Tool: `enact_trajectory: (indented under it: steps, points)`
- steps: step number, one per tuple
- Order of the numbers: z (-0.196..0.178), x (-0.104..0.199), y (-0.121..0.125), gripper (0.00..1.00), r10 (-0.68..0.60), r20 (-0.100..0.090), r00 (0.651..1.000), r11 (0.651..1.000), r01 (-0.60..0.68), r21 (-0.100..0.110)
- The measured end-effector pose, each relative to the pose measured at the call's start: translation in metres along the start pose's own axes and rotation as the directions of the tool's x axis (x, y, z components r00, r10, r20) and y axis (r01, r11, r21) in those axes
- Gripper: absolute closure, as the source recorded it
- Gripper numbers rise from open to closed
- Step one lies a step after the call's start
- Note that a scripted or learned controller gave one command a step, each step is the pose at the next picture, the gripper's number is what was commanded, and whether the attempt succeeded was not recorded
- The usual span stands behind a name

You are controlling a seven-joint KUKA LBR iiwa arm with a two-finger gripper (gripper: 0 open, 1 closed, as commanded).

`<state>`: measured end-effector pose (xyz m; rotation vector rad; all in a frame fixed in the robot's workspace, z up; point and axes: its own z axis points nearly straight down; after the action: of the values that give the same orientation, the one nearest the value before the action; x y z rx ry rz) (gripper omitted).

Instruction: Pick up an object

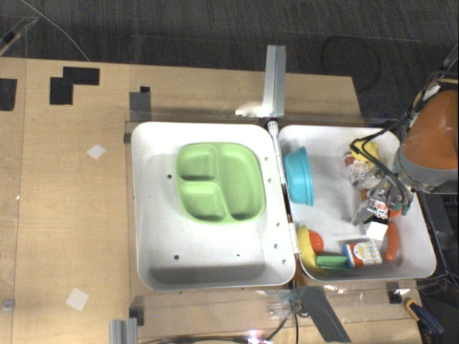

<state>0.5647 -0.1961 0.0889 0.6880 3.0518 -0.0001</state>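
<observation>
Two shallow white bins sit side by side on the wooden desk point(64, 213), and everything below is placed against the right bin point(331, 185). To its left, across the shared divider, the left bin point(154, 192) carries a green divided tray point(219, 181) tilted slightly in its middle.

Inside the right bin, a blue bowl point(298, 176) stands on edge against the left wall, near the far corner. Along the near wall lie a yellow piece point(309, 244) in the left corner, a green stick-shaped piece point(331, 261) just beside it, and a small printed carton point(362, 253) touching the green piece's right end. An orange-red carrot-like piece point(391, 241) stands tilted just right of the carton, close to the right wall. A small packet with red print point(356, 169) lies toward the far right of the bin.

The arm, grey with its orange band point(432, 138), reaches over the bin's right wall. The claw point(378, 208) hangs low over the right half of the bin, between the packet and the carton, above a small white block point(377, 230). Cables and clutter hide its tips, so I cannot tell whether it is spread or pinched, nor whether it touches anything
</observation>
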Motion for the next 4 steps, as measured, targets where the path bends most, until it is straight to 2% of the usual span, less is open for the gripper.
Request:
enact_trajectory:
  steps: [2,3,4]
  points:
    - [-0.002,0.053,0.013,0.00,0.143,0.003,0.990,0.990,-0.143,-0.001]
    - [0.000,0.009,0.031,0.00,-0.156,0.001,0.988,0.988,0.156,-0.001]
    - [-0.019,0.041,0.025,0.00,-0.249,-0.005,0.968,0.968,0.249,-0.001]
